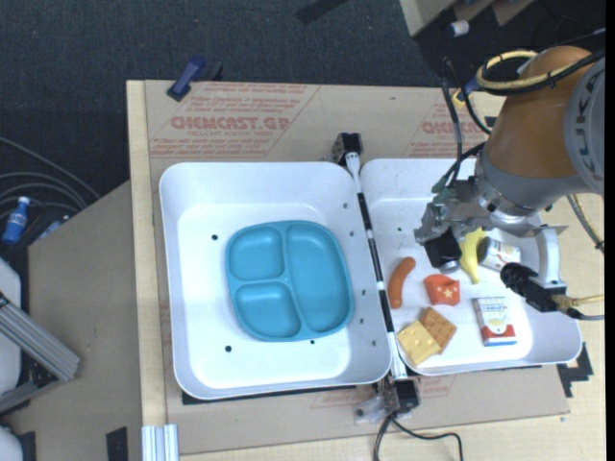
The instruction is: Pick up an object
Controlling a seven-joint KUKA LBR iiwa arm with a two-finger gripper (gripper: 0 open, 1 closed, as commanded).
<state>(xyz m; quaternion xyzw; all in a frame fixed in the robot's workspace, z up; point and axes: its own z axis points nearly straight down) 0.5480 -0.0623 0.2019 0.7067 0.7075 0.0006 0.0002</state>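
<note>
The gripper (440,241) hangs low over the right bin (404,185), near its middle, and from above I cannot tell how its tips are set, since the dark body of the tool hides them; nothing shows between them, so I take the pick as not yet made. The nearest thing is a yellow banana (471,254), just beside the tool on its right and partly under the wrist. In front of the tool lie a small orange sausage (400,281), a red block (442,290), two tan crackers (426,335) overlapping near the front wall, and a small white and red carton (493,320) toward the right corner. The left bin (183,257) holds a blue divided plate (286,279), well apart from the tool. All these look like toy food, so they are probably light and stiff, with smooth skins that could slip. The sausage is probably the easiest: it lies clear of the rest, and closing across its narrow middle should hold it. The banana curves, so a grip across its thickest part would suit, not the tapering ends. The crackers lie flat and thin, poor for pinching from above, and the carton may crush or skate if squeezed on its broad face
</note>
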